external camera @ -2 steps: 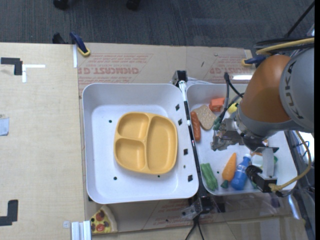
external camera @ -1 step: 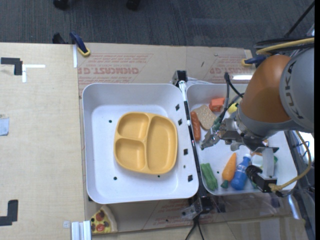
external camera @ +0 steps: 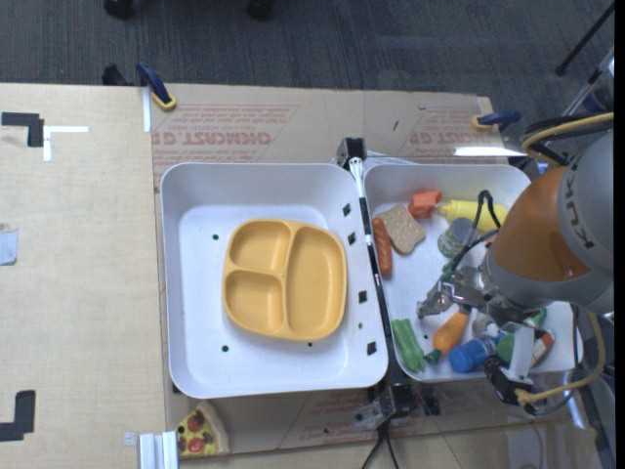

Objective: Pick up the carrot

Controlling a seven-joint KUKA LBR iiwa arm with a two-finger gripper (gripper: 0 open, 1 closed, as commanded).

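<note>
- Across the middle of the frame, two shallow white bins sit side by side on a cardboard-covered bench: the left bin [external camera: 186, 291] and the right bin [external camera: 391, 179], their inner walls touching.
- At the right edge, the grey arm with its orange band [external camera: 537, 233] hangs over the right bin, covering much of that bin's right half.
- In the left bin, a yellow divided plate [external camera: 286, 279] with three compartments lies near the centre.
- In the lower middle of the right bin, the gripper [external camera: 451, 299] points down and left. Whether its fingers are spread or pressed together cannot be told from this view.
- The carrot [external camera: 450, 332], orange and short, lies on the bin floor just below the gripper, not visibly between the fingers.
- Near the bin's upper left: a slice of bread [external camera: 402, 228], a sausage [external camera: 382, 245] along the left wall, a small orange-red block [external camera: 425, 202], and a yellow bottle-like item [external camera: 467, 210].
- At the bin's lower left, a green pod [external camera: 407, 345] lies lengthwise.
- A blue item [external camera: 469, 356] sits just right of the carrot.
- At the lower left outside the bins, a toy pizza slice [external camera: 195, 434] rests on the bench.
</note>
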